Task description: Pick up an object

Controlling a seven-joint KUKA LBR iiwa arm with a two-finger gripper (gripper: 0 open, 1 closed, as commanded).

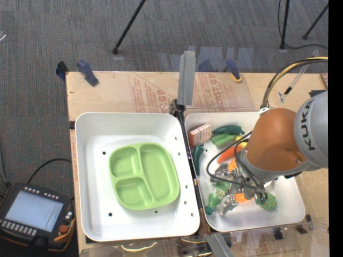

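Pincer (234, 197) first: from my one camera, fixed above the bench, I see it low inside the right bin (292, 208), down among the toy food near the bin's front, with cables looped around its base. I cannot tell whether it is spread or pressed together; the dark metal blends with the clutter beneath it, and I see nothing clearly pinched.

On the arm (281, 141), the orange band bulges over the right half of that bin and hides part of its contents. The grey link with black lettering runs off toward the right.

Candidate objects all lie in the right bin. A small red and white box (200, 134) sits at the back left corner. Just beside it lie green vegetables (226, 134), one dark, one lighter. An orange carrot-like piece (228, 154) angles toward the arm, and a yellow bit (242, 144) peeks out next to the orange band. A dark green piece (198, 155) lies along the left wall. A green piece (214, 199) sits close to the pincer's left, a leafy green item (268, 201) to its right, and something orange (242, 198) touching or under the tool.

My left bin (88, 143) holds a light green divided plate (143, 175) with three compartments, lying flat in the middle.
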